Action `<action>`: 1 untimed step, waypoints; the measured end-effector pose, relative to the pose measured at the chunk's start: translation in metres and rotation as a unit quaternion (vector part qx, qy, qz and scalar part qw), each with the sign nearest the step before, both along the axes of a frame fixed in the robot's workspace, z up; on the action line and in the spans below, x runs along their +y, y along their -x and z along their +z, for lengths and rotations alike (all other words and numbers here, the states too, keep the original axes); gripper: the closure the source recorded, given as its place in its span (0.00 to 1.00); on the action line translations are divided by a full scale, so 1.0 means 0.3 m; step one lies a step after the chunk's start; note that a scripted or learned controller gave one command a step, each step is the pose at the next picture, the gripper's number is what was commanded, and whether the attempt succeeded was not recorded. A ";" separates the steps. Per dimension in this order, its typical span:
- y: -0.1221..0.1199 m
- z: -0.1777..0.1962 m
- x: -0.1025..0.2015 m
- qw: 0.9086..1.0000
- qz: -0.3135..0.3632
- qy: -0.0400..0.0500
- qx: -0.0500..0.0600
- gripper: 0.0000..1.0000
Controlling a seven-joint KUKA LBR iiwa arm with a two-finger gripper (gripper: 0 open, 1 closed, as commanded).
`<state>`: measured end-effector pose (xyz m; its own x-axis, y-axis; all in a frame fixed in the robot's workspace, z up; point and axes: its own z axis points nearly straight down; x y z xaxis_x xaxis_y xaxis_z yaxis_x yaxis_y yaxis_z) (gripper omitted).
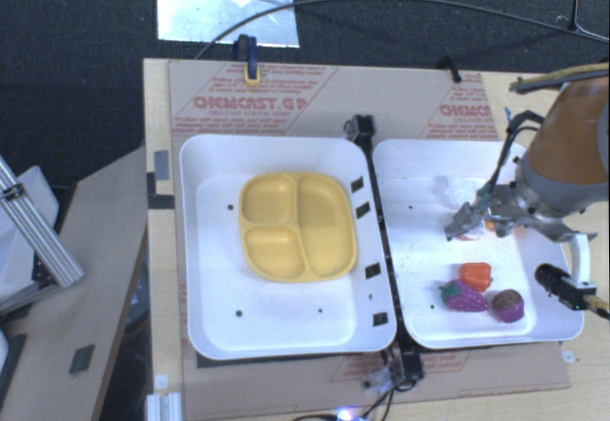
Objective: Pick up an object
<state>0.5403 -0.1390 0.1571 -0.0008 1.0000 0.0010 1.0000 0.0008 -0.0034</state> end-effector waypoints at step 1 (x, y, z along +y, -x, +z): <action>0.030 -0.188 -0.016 1.000 0.000 0.000 0.000 0.00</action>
<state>0.5314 -0.1437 0.1006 0.0001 1.0000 0.0012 1.0000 -0.0001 -0.0038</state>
